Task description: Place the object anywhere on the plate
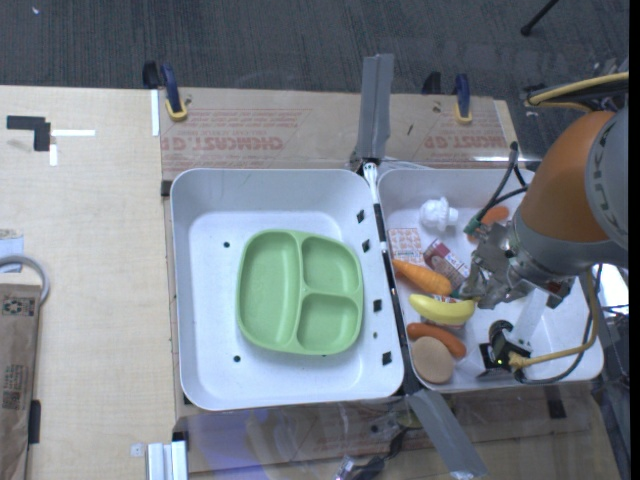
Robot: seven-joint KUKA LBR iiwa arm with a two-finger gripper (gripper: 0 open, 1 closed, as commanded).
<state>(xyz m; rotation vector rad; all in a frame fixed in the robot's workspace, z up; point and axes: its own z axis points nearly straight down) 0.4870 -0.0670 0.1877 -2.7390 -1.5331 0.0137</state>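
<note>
Two shallow white bins are seen side by side on the counter [80, 268]. In the left bin [200, 368] one green plate [300, 291] with three compartments is set near the middle, nothing lying on it. In the right bin [570, 363] the loose items are gathered toward its 9 o'clock side.

The end effector [490, 286] is lowered into the right bin, just at 3 o'clock of the banana [442, 309]. Whether its fingers are spread or closed cannot be told, and nothing is visibly held between them.

The object nearest to it is judged to be the banana, probably a toy: light, stiff, smooth and somewhat slippery, with a curved body. A hold across its narrow width near the middle is judged safest, since a grip near a tapered end could let it slip or swing.

Counted in the right bin: one banana; one carrot [420, 277] at 11 o'clock of it; one sausage-like orange piece [440, 340] at 6 o'clock, touching or nearly so; one egg-shaped brown item [433, 360] below; one white crumpled item [438, 213] toward 12 o'clock; one small printed packet [404, 242]; one dark wrapped item [445, 260]. A further orange piece [493, 214] is partly hidden by the arm.

Crowding around the banana is judged the main handling risk.
</note>
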